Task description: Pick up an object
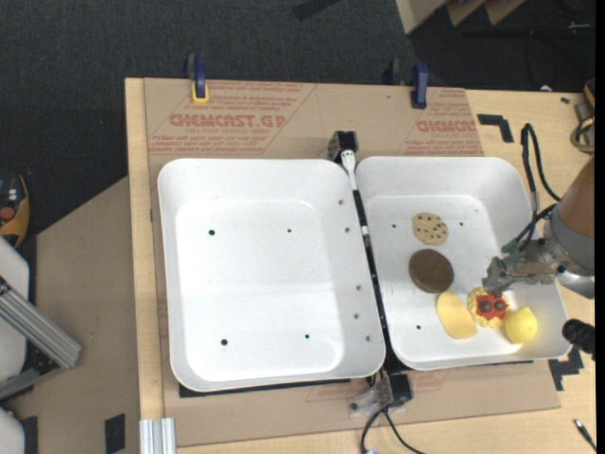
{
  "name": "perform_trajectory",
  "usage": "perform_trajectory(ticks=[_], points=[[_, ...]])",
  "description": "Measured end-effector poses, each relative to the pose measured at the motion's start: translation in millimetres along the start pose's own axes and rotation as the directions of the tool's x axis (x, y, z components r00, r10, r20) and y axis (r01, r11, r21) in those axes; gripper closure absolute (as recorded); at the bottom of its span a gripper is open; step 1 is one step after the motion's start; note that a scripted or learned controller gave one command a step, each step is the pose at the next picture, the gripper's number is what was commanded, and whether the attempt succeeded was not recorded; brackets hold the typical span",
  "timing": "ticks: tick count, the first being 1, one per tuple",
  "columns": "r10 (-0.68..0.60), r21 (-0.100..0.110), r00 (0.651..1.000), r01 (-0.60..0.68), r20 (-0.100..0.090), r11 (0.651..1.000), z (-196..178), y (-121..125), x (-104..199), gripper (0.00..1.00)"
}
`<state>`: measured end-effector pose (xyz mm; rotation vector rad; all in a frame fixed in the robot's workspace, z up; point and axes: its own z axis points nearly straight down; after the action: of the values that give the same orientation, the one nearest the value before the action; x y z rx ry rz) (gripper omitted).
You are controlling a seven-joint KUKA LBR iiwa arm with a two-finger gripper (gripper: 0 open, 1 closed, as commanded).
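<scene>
The gripper [495,282] hangs in the right bin [378,253] just above a small red object [489,305] between two yellow pieces; finger state cannot be told

Left bin [189,282]: white, black dots. Right bin [397,192]: white. Cookie [429,226]: tan, dark-speckled. Disc [431,270], at its 6 o'clock: brown. Two lumps [457,316] [520,325]: yellow; red piece [490,305] between. Table [151,121]: tan, red lettering.

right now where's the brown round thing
The brown disc lies in the right bin, near its middle, just below the spotted cookie and above the yellow piece.
</scene>
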<state>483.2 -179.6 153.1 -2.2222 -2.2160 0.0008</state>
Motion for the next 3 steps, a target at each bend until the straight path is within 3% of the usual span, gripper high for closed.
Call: perform_trajectory(ticks=[1, 2, 3], points=[[-0.003, -0.004, 1.0, 0.003, 0.003, 1.0, -13.1, -3.9, 7.6, 1.0], [-0.002, 0.001, 1.0, 0.002, 0.0, 1.0, 5.9, -4.6, 14.6, 1.0], [-0.014, -0.006, 1.0, 0.014, -0.002, 1.0, -33.1, -3.0, 118.1, 1.0]])
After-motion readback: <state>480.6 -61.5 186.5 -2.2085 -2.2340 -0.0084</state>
